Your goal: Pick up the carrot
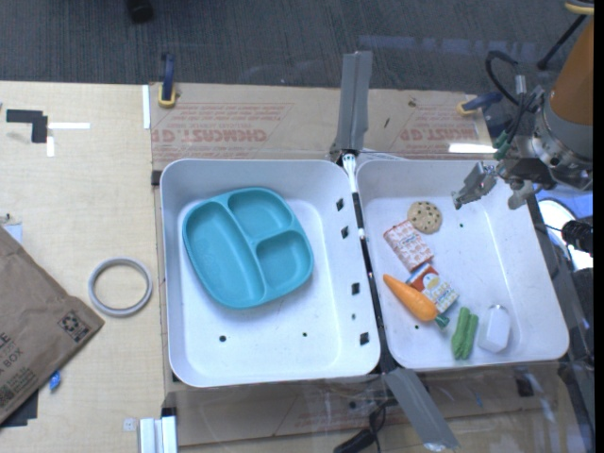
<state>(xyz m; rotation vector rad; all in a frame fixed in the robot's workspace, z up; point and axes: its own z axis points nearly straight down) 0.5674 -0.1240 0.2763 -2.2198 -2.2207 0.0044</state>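
Observation:
The orange carrot (411, 299) lies in the right bin (514, 262), near its left wall, pointing towards the front right. Its thick end touches a small orange and blue packet (439, 291). My gripper (494, 192) hangs over the bin's far right corner, well back and to the right of the carrot. It is open, with one finger (469, 190) on the left and the other on the right, and nothing between them.
The right bin also holds a cookie (425, 217), a pink and white carton (408, 246), a green pod (462, 333) and a white object (494, 329). A blue divided plate (247, 245) sits in the left bin (189, 347). A tape ring (120, 284) lies on the bench at left.

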